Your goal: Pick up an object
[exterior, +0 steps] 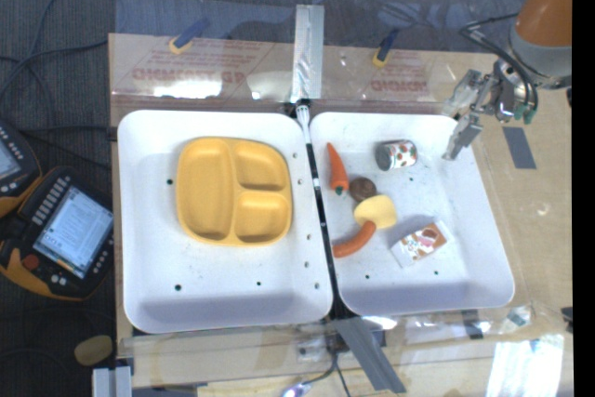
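The right bin [465, 279] holds a small can on its side [397, 154], an orange carrot [336, 166], a brown round item [362, 189], a yellow piece [376, 211], an orange sausage-shaped item [353, 242] and a small white packet [420, 243]. My gripper [462, 129] hangs over the bin's upper right corner, right of the can and apart from it. Its fingers [457, 142] point down with nothing between them.
A yellow divided tray [233, 190] lies in the left bin [149, 293]. A metal divider [308, 51] stands behind the seam between the bins. Handheld controllers [56, 232] and cables lie left of the bench.
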`<act>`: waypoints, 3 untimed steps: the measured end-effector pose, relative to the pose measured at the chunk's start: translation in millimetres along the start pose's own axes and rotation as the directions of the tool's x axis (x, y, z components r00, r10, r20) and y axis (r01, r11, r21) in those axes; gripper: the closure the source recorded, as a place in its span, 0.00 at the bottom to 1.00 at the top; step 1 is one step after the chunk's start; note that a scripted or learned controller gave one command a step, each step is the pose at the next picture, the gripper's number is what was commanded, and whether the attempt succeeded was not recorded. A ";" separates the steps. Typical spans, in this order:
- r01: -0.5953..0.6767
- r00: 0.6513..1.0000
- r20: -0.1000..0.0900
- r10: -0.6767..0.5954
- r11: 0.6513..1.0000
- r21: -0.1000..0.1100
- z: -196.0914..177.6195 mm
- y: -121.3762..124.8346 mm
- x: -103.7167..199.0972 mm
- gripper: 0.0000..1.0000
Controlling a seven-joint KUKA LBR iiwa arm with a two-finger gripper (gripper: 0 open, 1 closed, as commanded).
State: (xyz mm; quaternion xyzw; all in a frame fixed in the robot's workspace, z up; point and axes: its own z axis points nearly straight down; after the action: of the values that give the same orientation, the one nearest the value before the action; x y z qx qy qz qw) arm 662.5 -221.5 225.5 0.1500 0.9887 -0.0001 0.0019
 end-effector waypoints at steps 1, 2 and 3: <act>-0.083 0.997 0.000 0.083 0.997 -0.001 -6.4 -0.6 -0.9 0.00; -0.233 0.972 -0.001 0.233 0.972 -0.001 23.0 -5.6 14.2 0.00; -0.292 0.956 0.000 0.292 0.956 -0.001 -5.3 -1.4 0.7 0.00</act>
State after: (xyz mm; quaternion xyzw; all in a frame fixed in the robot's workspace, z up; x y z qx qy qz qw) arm 661.5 -222.7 230.8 0.2943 0.9557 0.0005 0.0021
